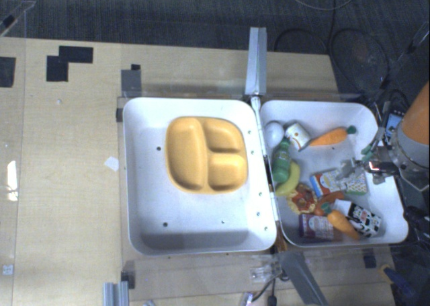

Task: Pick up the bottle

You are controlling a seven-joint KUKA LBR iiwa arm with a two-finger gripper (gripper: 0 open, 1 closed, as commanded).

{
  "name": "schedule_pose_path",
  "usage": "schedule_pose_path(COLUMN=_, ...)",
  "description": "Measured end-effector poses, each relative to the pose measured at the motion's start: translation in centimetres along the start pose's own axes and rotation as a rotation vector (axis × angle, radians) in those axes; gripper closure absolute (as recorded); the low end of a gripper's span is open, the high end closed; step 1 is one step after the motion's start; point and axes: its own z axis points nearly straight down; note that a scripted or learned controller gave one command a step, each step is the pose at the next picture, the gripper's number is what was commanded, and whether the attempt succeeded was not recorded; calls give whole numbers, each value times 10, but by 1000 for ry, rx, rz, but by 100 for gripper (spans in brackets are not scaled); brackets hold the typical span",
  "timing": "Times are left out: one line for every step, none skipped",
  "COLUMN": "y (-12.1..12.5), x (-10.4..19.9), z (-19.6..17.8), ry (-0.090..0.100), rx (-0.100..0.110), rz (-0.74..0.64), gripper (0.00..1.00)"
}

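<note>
The gripper [366, 163], seemingly empty though its jaws are unreadable, hovers well right of the bottle [282, 158], presumably staging a reach.

My grey metal arm with its orange band [415, 118] reaches in from the right edge, wrist angled down and leftward. My two-finger gripper [371, 161] hangs low at the arm's left end, dark and compact against the light background.
</note>
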Motion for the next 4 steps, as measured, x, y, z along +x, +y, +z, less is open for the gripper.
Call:
schedule_pose_path(y=-3, x=57, z=91, ry=1, rx=-15, rz=272, gripper=0)
schedule_pose_path(y=63, x=-27, z=26, ry=-1, rx=-2, rz=294, gripper=0)
schedule_pose_path(y=28, x=42, z=106, ry=2, rx=-8, rz=474, gripper=0)
schedule_pose_path(y=69, x=49, z=106, ry=3, rx=-4, rz=897, gripper=0)
